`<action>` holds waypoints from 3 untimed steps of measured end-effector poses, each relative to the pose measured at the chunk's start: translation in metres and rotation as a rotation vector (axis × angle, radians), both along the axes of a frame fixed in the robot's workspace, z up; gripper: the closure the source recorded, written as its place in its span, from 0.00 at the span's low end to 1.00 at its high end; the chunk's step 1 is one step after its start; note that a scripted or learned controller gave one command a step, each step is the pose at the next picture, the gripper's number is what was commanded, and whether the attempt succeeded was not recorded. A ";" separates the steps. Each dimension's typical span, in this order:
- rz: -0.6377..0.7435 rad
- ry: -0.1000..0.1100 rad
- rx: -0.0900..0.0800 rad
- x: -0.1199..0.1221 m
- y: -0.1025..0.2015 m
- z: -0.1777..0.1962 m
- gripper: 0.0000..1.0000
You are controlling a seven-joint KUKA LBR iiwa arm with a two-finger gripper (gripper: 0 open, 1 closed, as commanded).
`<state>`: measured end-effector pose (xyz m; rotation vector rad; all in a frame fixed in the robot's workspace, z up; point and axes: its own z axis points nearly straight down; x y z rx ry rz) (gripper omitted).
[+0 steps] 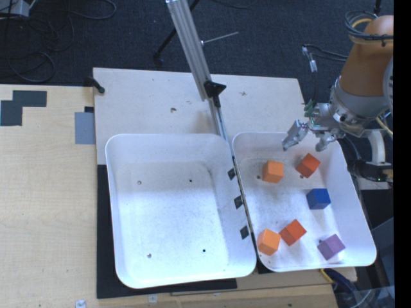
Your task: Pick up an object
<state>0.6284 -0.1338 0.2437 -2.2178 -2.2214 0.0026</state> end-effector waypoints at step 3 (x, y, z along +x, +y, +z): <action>-0.004 0.007 -0.001 -0.006 0.052 -0.059 0.00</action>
